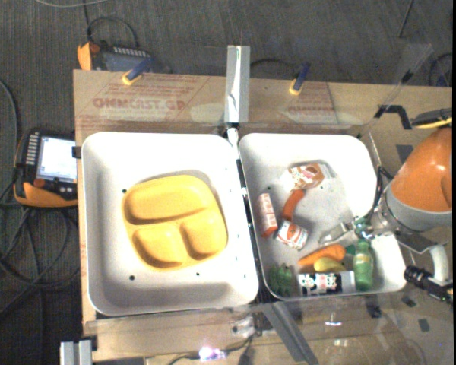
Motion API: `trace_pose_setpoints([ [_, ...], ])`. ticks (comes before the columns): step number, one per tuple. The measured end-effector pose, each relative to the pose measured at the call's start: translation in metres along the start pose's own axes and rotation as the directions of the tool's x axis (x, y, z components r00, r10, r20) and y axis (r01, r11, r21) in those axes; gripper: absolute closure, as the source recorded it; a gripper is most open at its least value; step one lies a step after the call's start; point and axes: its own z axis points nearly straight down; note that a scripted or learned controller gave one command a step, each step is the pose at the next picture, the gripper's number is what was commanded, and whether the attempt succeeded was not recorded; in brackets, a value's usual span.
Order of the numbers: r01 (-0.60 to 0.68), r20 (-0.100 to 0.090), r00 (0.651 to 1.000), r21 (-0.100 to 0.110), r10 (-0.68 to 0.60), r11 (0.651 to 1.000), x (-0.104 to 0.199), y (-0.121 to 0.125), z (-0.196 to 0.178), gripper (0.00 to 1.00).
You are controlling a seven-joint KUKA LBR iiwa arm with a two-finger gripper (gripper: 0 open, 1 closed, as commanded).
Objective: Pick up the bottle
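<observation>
The bottle (362, 263) is small and green, lying near the front right corner of the right bin (251, 204), beside an orange carrot-like piece (320, 255). My gripper (355, 231) hangs at the end of the grey and orange arm (425, 181), just above the bottle's top end and close to it. Nothing is visibly held in it. The arm's bulk hides the bin's right wall.
The right bin also holds a red can (267, 213), a red-and-white can (292, 236), a torn packet (307, 175), a green leafy item (281, 280) and a black-and-white carton (325, 283). A yellow divided tray (176, 220) lies in the left bin (99, 204).
</observation>
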Motion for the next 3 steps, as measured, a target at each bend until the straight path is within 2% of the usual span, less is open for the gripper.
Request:
trace_pose_setpoints([
  [1, -0.009, -0.004, 1.0, 0.0, 0.009, 1.0, -0.001, 0.0001, -0.0001, 0.0],
  [2, -0.011, 0.006, 1.0, -0.001, 0.011, 1.0, -0.0039, 0.0003, -0.0095, 1.0],
  [3, -0.009, 0.002, 1.0, 0.002, 0.009, 1.0, -0.0022, 0.0003, -0.0082, 0.0],
])
